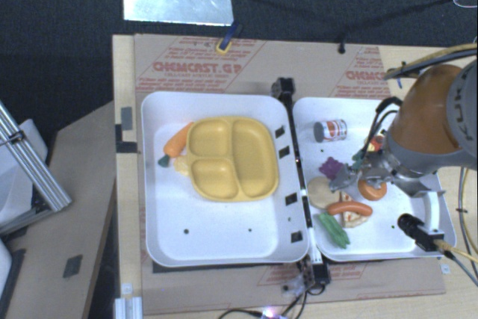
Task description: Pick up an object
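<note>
I'm watching my claw point(357, 177) hanging low over the right bin point(388, 110), reaching in from the right with the orange band point(422, 112) of the arm bulking above it. How its tips are standing I cannot tell; they are sitting in a dark tangle of metal that is not resolving into anything readable. Nothing is showing between them that I could call held.

Just beside the claw, toward the right, an orange round piece point(373, 190) is lying close against the tool. Just to its left a purple toy point(332, 166) is resting, and below that a pale round piece point(321, 192) is sitting near the bin's left wall. Directly under the claw a hot dog toy point(350, 211) is lying, with a green vegetable point(334, 229) slanting just beside it, lower left. Up and left of the claw, well apart from the cluster, a small can point(331, 131) is lying on its side.

Farther left, past the divider, the left bin point(224, 239) is carrying a yellow compartment plate point(228, 158), and a toy carrot point(176, 141) is leaning at the plate's far edge, well apart from the claw.
</note>
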Tool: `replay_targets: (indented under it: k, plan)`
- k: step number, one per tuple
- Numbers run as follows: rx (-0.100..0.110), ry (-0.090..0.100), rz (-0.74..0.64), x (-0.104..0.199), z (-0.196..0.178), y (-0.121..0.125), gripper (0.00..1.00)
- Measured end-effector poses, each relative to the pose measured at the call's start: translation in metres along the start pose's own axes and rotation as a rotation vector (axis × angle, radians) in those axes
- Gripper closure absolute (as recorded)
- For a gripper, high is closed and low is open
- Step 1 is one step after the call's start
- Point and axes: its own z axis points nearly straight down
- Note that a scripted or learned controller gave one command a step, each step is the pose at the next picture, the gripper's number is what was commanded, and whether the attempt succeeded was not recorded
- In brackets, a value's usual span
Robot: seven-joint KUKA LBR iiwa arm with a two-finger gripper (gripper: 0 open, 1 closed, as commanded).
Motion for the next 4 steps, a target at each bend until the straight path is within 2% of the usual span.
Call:
replay_targets:
  k: [1, 2, 3, 4]
  plan:
    - [-0.01, 0.001, -0.001, 0.0, 0.046, 0.003, 0.0]
    - [-0.022, -0.005, -0.001, -0.001, 0.033, 0.006, 1.0]
    - [-0.01, -0.001, -0.004, 0.007, -0.014, 0.01, 1.0]
    - [-0.014, -0.002, -0.004, 0.009, -0.078, 0.016, 1.0]
